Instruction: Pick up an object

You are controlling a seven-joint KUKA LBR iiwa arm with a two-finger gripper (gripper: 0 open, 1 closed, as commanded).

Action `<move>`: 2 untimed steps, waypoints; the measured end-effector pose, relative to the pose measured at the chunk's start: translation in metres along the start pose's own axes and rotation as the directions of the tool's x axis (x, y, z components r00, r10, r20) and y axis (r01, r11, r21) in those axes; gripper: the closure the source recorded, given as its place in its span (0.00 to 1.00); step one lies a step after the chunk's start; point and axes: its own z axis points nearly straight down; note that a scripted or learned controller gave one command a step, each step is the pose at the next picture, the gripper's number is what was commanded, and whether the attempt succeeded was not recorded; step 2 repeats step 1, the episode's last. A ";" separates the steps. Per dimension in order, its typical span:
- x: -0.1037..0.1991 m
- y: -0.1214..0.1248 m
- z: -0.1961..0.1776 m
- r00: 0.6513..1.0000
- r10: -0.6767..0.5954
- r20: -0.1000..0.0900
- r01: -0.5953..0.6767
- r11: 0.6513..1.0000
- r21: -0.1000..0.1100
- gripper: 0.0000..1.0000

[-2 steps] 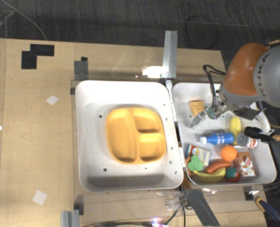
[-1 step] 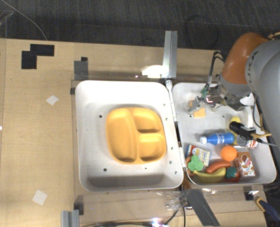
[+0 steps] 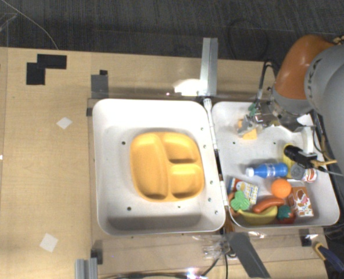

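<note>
Nothing lifted yet: my gripper (image 3: 254,119) hangs low just above the yellow wedge (image 3: 250,133) at the far end of the right bin (image 3: 230,114), grip state unreadable, pickup all ahead.

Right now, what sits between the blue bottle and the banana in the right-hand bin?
In the camera view, an orange ball and a red sausage-shaped toy lie between the blue bottle and the banana.

No text, brand, number or sign is legible; printing on the small cartons (image 3: 300,203) is too blurred to read.
</note>
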 end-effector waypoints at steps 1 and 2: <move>0.050 -0.004 -0.087 0.973 0.230 -0.004 -0.230 0.973 0.008 1.00; 0.050 -0.004 -0.087 0.973 0.230 -0.004 -0.230 0.973 0.008 1.00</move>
